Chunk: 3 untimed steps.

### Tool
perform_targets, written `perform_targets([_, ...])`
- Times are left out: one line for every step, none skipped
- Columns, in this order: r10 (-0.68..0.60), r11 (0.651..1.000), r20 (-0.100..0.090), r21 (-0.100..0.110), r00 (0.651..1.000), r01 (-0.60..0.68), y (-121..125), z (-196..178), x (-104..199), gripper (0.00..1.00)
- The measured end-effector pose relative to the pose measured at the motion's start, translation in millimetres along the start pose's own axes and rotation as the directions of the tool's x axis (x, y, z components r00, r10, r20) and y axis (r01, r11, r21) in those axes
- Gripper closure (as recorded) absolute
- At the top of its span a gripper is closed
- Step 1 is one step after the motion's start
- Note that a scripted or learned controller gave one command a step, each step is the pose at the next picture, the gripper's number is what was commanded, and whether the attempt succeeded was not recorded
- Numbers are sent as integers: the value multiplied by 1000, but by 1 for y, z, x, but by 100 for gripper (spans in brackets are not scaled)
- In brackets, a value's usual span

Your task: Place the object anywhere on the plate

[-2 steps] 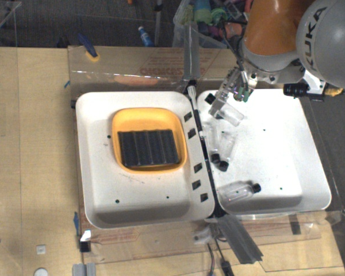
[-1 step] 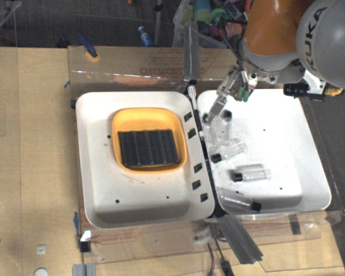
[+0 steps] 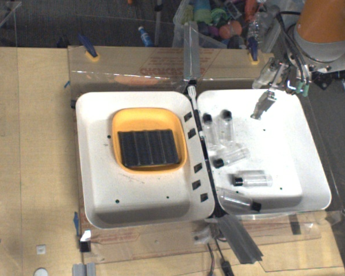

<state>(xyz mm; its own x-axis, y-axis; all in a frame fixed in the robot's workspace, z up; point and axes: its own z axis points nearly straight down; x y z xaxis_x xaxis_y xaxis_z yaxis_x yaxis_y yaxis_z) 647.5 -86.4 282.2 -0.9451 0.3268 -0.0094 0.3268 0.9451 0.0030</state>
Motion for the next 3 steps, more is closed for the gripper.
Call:
perform_targets([4,1000,9,-6,1000,-4,0,-12,-2,100])
perform_targets([-46,999,0,0,999,46,-17,-1,-21,100])
perform_targets([-125,992,1,0,992,125,-40,-23,-25,100])
